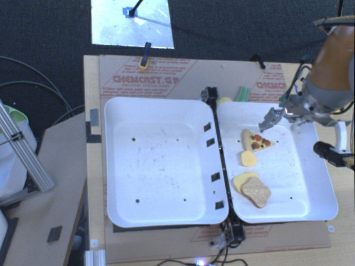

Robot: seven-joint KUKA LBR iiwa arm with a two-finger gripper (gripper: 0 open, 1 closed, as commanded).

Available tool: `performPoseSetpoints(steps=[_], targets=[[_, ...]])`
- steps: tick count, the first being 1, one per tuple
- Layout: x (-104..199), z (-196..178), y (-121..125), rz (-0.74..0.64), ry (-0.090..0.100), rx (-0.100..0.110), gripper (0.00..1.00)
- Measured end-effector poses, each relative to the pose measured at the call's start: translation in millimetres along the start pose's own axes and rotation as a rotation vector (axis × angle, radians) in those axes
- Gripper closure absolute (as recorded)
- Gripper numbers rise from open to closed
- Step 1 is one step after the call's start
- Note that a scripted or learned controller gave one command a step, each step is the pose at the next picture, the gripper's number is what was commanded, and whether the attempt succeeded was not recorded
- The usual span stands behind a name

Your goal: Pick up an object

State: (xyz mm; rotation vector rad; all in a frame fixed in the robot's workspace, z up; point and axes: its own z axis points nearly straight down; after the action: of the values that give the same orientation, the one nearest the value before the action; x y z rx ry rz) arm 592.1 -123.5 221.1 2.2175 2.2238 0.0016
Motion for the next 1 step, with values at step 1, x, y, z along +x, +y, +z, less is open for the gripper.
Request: performPoseSetpoints(steps=[1], targets=[[3.9,112.5,31.9,-0.004,0.001,0.004,0.0]])
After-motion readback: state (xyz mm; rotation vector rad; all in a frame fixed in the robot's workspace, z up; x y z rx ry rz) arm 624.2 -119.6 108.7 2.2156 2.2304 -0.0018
